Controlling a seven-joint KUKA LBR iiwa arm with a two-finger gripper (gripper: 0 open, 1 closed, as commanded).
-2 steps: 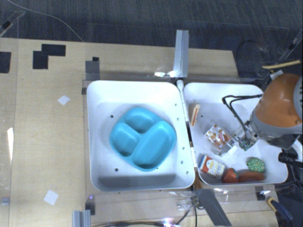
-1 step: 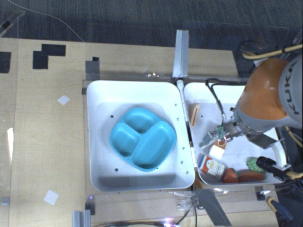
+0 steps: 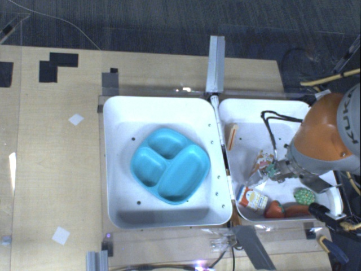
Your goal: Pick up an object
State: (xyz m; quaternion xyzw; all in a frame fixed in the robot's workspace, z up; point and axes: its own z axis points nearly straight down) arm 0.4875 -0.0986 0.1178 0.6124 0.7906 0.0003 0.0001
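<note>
Objects for picking lie in the right bin point(image 3: 248, 113): a small carton with red and white print point(image 3: 253, 199) near the front-left corner, a red item point(image 3: 274, 209) just beside it against the front wall, a green knobbly piece point(image 3: 304, 196) further right, and a thin orange stick point(image 3: 231, 136) along the left wall. Claw point(image 3: 274, 170) sits low over the bin's middle, above the carton, among crinkled clear wrapping; whether it is apart or together cannot be told from this angle. Arm point(image 3: 324, 134), grey with orange band, comes in from the right, black cable looped across the bin's back half

Left bin point(image 3: 113, 151) holds one blue divided tray point(image 3: 170, 165) with three compartments, lying roughly central and turned at a slant. Grey metal post point(image 3: 215, 65) stands at the back where the two bins meet. Worktop point(image 3: 51, 168) is pale wood-grain, with black square markers at the far left and small white tags. Beyond the worktop, dark grey carpet point(image 3: 169, 10) with a thin cable running across it
</note>
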